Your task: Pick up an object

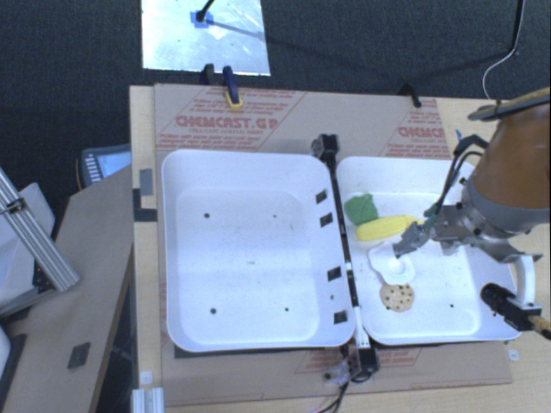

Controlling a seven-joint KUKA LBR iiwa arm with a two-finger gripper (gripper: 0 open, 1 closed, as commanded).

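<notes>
The right bin (448, 321) holds a green object (362, 206), a yellow banana-like piece (385, 227), a white object (392, 267) and a round tan cookie (397, 297). My gripper (411, 240) reaches in from the right and hangs at the right end of the yellow piece, just above the white object. The arm's orange band and grey wrist (508, 179) cover the bin's right part. I see nothing clearly held.
The left bin (181, 317) sits beside the right one, with a black clip strip (337, 231) along the shared edge. Both stand on a cardboard sheet (284, 114). A shiny metal plate (205, 24) lies at the back.
</notes>
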